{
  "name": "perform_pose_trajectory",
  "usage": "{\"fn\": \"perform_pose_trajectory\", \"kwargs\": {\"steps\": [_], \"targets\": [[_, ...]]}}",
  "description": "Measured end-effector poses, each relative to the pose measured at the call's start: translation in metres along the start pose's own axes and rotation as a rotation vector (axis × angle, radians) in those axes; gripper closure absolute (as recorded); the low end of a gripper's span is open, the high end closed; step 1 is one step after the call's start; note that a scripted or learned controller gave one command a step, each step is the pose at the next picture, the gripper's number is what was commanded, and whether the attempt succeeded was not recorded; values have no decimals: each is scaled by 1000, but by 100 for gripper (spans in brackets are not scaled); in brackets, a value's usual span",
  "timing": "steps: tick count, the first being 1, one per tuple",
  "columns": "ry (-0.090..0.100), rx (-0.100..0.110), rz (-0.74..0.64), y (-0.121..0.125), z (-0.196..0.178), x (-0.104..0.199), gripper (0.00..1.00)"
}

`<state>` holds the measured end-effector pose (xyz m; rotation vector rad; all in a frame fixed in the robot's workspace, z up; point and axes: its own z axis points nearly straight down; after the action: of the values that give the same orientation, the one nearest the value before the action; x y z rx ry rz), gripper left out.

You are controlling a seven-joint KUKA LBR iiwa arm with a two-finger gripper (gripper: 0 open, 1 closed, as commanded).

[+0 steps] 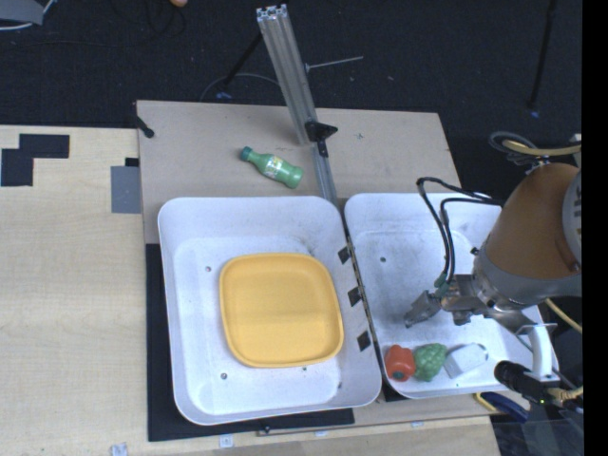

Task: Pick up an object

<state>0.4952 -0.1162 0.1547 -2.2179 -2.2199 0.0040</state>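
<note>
Two shallow white bins sit side by side on the surface (pixel 399 150). The left bin (pixel 190 255) holds a square yellow plate (pixel 280 309) lying flat near its middle. The right bin (pixel 399 245) has three small things gathered at its near edge: a red and orange piece (pixel 399 362), touching a green knobbly piece (pixel 429 360) on its right, and just beside that a white block (pixel 466 358). The arm (pixel 537 236) reaches in from the right, its orange band over the right bin's far side, with black cables looping above it. The jaws (pixel 427 307) point leftward over the bare floor of the right bin — above the three small things and apart from them. One dark finger (pixel 418 310) sticks out toward the left, but the jaws are too dark and small to say how far apart they stand, and nothing can be seen between them. Behind the bins a green bottle (pixel 272 166) lies on its side on the surface — well apart from the arm — near the foot of a slanted metal rail (pixel 293 65).
</note>
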Motion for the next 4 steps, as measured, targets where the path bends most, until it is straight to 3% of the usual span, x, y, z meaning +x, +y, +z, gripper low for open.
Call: {"fn": "perform_pose_trajectory", "kwargs": {"steps": [1,2,3,4], "targets": [[0,1,1,-4,53,-9,0],[-2,-6,0,-4,63,-9,0],[-1,-8,3,-3,52,-11,100],[-1,-7,1,1,10,-11,100]]}}
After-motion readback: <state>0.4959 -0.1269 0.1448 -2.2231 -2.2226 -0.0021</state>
